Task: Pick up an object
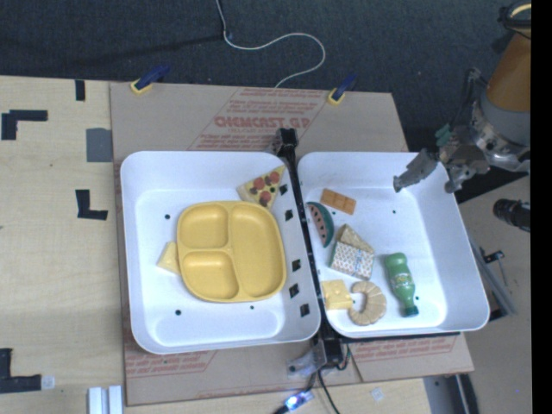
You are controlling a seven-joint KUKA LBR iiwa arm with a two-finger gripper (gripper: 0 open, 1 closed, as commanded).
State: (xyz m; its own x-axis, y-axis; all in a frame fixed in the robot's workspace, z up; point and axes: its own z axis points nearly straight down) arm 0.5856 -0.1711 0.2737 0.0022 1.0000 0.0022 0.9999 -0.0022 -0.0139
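The right bin (pixel 448 231) holds several toy foods: a green bottle (pixel 400 284), an orange cracker (pixel 338 202), a watermelon slice (pixel 321 223), a patterned wedge (pixel 354 254), a yellow cheese piece (pixel 336 294) and a tan ring (pixel 368 303). My gripper (pixel 431 172) hangs over the right bin's far right corner, above and apart from all of them. Its two grey fingers are spread, with nothing between them.
The left bin (pixel 147 231) bears a yellow divided plate (pixel 231 250), a pizza slice (pixel 263 186) near the divider and a yellow wedge (pixel 167 256) tucked by the plate's left edge. A white cable (pixel 276 41) loops behind the bins. The arm's orange band (pixel 516 67) stands at the right.
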